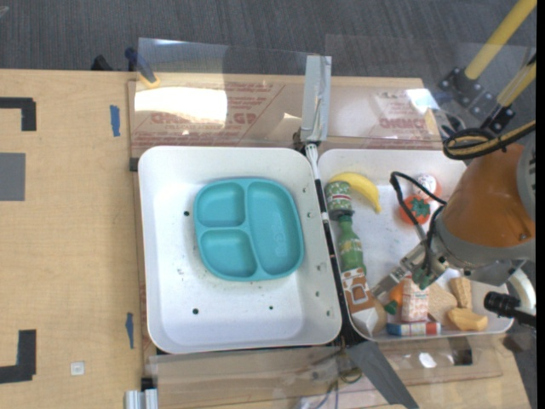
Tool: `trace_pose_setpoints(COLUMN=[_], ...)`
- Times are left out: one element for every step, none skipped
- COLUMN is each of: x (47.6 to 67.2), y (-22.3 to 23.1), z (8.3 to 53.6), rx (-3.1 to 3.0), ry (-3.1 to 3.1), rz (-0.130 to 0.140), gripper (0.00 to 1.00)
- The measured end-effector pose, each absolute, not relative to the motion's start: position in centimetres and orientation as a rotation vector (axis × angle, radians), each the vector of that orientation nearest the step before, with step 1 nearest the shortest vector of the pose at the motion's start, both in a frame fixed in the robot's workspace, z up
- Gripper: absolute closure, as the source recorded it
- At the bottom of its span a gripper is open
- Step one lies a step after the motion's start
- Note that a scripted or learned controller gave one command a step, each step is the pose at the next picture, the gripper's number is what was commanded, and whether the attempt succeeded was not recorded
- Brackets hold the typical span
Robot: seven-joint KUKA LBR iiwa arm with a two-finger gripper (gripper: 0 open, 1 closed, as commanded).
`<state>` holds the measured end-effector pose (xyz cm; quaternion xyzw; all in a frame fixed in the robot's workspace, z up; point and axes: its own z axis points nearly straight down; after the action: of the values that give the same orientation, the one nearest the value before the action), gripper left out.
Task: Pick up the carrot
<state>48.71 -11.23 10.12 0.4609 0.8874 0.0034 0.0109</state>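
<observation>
You are seeing the gripper hanging low in the right bin, finger state not discernible, carrot lying just beside its tips near the front wall, crowded by packets, left bin holding a teal plate.

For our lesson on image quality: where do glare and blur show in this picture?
Camera view: strong glare whitens the clear panel behind the left bin; the end effector and the small items under it look soft and hard to separate; the teal plate is sharp.
</observation>
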Motion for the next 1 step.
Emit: trace_pose_setpoints(x=[48.39], y=[-10.50], z=[9.01], rx=[1.570], ry=[2.705], rz=[0.007], gripper=[0.00])
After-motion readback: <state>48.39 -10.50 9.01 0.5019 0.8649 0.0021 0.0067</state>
